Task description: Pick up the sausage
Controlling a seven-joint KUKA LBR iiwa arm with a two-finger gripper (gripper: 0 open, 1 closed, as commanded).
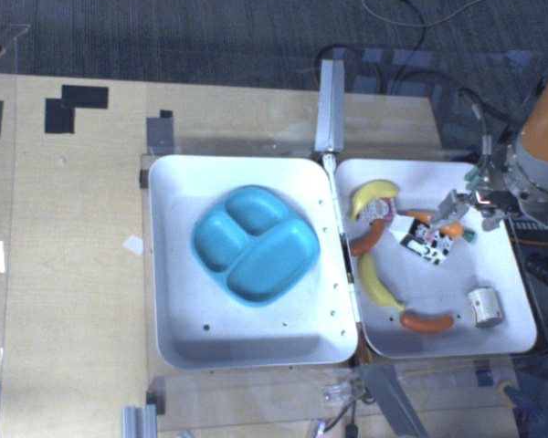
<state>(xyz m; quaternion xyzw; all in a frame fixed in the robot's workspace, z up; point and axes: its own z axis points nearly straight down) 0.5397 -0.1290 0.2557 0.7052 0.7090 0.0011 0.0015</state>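
A: Sausage sits by the right bin's front edge, just beside a banana. A second one lies by the left wall.

B: Gripper hangs near the back, over a small box. Can't tell how wide it's open or if it's got anything. My guess: it grabs the banana or box instead.

The setting is a robotics laboratory, indicated by a wooden bench bearing two shallow white bins in metal brackets, black marker patches (upper left), loose cable on grey carpet, and a fixed robot arm.
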